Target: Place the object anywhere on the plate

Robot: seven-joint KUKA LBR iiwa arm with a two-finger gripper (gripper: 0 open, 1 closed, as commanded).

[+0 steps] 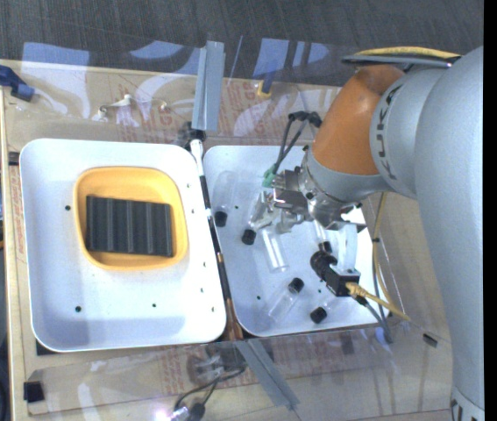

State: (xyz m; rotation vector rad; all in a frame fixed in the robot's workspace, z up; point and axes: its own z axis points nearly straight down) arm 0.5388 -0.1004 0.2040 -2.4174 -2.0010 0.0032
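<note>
The grey arm [423, 147] reaches over the right bin [239, 314]. Left of that bin, the left bin [46, 314] carries a yellow plate [130, 182] bearing a dark ridged object [130, 226]. The jaws' state cannot be told.

Reaches in from the right edge of the camera view as a broad grey arm [441, 200], bulky and close to the lens. Bends leftward through an orange band [353, 130] just above the wrist. Ends in a metallic wrist and claw [270, 213] pointing left and slightly down, hung with thin black cables looping off the wrist top. Too cluttered at the tip to make out more.
</note>
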